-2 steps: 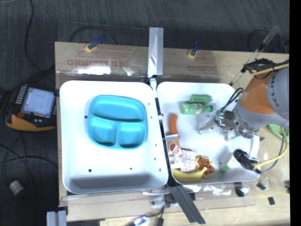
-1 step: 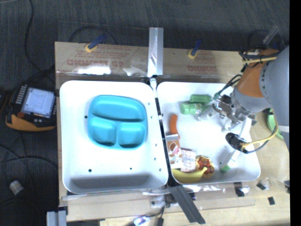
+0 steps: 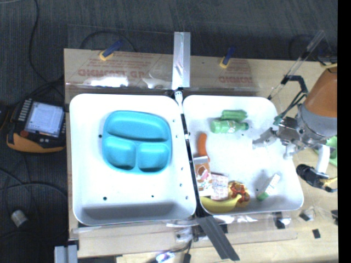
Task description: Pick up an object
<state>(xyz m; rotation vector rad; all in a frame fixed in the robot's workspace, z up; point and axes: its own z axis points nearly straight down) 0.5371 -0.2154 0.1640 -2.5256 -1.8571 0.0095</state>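
Two white bins [image 3: 82,163], arm [image 3: 321,106] over the right bin's edge

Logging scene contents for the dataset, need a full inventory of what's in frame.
shallow white bins: 2, white, side by side on the bench
blue three-compartment plastic tray: 1, blue, middle of the left bin
green packets: 2, green, top of the right bin
orange carrot-shaped object: 1, orange, right bin by its left wall
printed snack packets: about 2, red and white, right bin lower left
yellow banana: 1, yellow, right bin's bottom edge
small white-and-green object: 1, right bin lower right
handheld device with screen: 1, floor left of the bench
grey arm with orange band: 1, right edge
gripper: 1, over the right bin's right side
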